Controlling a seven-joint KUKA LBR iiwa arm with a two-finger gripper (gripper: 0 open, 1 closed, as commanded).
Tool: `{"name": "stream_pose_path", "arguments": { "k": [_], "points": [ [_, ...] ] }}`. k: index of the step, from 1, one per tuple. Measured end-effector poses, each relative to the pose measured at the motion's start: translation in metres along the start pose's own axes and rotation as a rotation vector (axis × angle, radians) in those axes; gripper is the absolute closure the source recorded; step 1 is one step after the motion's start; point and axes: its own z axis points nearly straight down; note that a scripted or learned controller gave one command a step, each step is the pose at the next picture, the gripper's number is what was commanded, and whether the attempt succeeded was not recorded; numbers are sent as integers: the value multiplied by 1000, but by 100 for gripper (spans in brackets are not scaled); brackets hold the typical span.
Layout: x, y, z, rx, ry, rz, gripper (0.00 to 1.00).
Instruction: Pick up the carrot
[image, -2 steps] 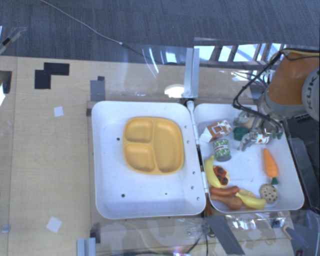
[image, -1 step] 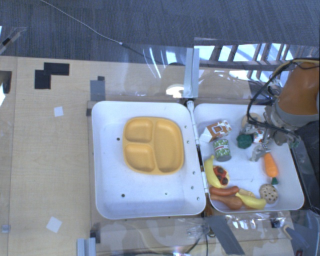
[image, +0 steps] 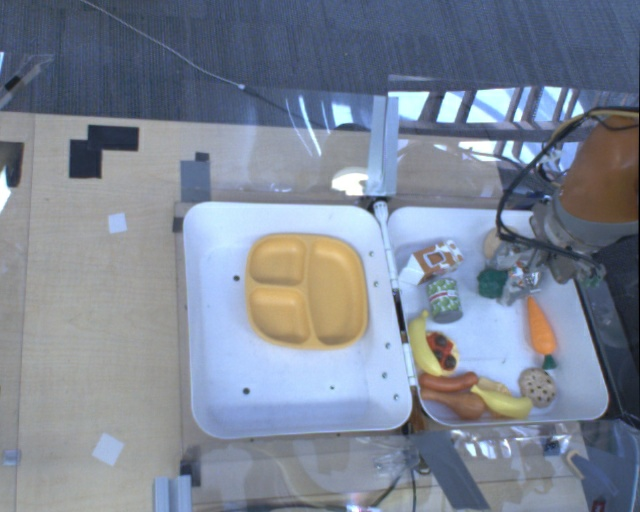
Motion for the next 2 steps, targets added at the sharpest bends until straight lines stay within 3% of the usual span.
{"name": "stream_pose_path", "arguments": {
  "k": [1,2],
  "points": [
    [28,2,-127,6,-2,-120,100],
    [67,16,-5,-13,21,-212,100]
  ]
}}
